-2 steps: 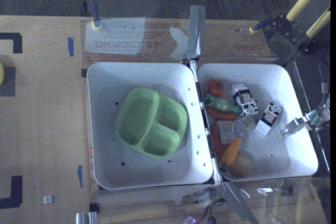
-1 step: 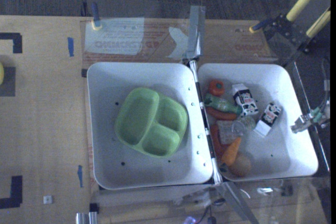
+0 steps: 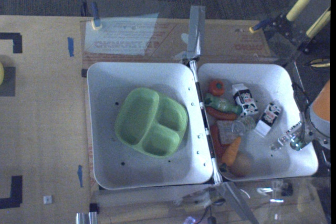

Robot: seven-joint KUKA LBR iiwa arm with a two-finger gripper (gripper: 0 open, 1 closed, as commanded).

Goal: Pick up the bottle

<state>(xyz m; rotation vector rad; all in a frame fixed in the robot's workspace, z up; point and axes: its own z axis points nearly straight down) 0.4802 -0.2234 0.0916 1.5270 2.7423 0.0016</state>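
Bottle (image 3: 242, 126) looks like clear plastic lying in the right bin (image 3: 273, 73), tucked among the toy veggies near the carrot (image 3: 231, 150); probably light, slick and a bit squashy, so I'd take it across the body; gripper (image 3: 292, 139) sits near that bin's right edge, well apart from it, holding nothing; can't tell how wide it is.

— Where's the arm?

— At the right edge of the camera view, low down. An orange band (image 3: 321, 105) shows there, with grey wrist parts just below it.

— And the gripper?

— The gripper (image 3: 290, 139) reaches leftward from the wrist, a small metallic piece pointing down and left.

— Are the jaws parted?

— Too small and blurred to tell. Nothing is visible between them.
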